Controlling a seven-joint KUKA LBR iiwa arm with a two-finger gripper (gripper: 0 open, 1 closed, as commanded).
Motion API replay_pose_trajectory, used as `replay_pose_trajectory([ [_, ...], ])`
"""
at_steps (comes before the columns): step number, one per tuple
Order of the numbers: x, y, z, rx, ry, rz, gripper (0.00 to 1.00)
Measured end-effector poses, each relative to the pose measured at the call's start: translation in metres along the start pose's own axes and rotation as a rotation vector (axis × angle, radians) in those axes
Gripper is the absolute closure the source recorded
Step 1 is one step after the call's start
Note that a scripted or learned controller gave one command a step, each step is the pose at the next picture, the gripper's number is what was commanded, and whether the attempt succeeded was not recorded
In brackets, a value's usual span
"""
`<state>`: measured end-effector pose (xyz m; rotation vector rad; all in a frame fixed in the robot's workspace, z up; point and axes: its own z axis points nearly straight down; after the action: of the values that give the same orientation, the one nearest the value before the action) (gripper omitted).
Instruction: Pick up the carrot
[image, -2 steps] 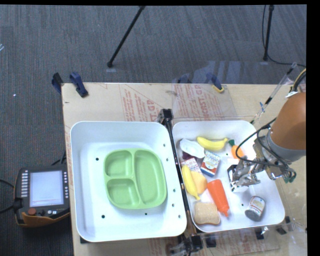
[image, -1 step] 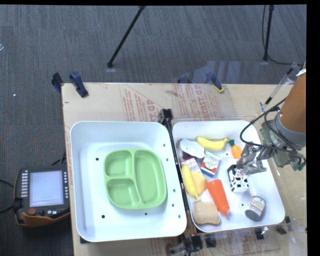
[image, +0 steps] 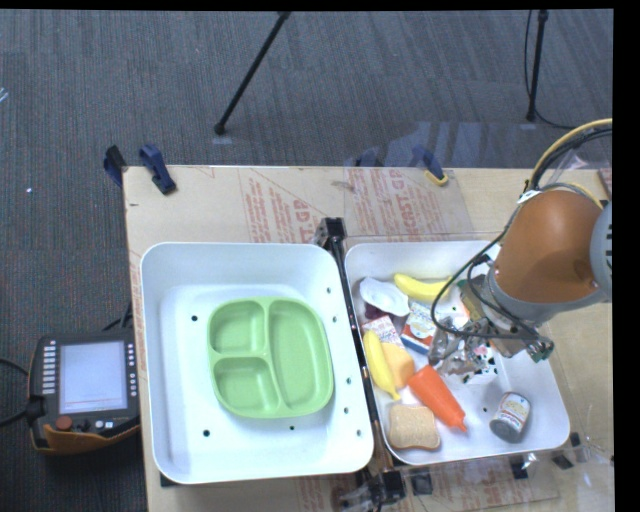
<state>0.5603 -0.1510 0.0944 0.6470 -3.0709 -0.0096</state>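
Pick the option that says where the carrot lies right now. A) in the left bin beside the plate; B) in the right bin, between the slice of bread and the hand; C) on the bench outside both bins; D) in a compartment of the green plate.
B: the carrot lies in the right bin, just above the bread slice and below-left of the hand.

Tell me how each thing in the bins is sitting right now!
Orange carrot: lying flat in the right bin, not lifted.
Robot hand: low over the right bin, just above the carrot.
Green divided plate: flat in the left bin.
Small tin can: lying on its side.
Yellow banana: lying flat.
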Motion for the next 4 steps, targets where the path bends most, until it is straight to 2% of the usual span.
replay_pose_trajectory([
  [1,-0.001,-0.001,-0.002,0.004,-0.004,-0.001,0.00],
  [2,-0.061,-0.074,0.000,0.005,-0.006,0.223,0.00],
  [3,-0.015,-0.036,0.000,0.010,-0.017,0.401,0.00],
  [4,-0.020,-0.036,-0.013,0.012,-0.030,0.398,1.00],
])
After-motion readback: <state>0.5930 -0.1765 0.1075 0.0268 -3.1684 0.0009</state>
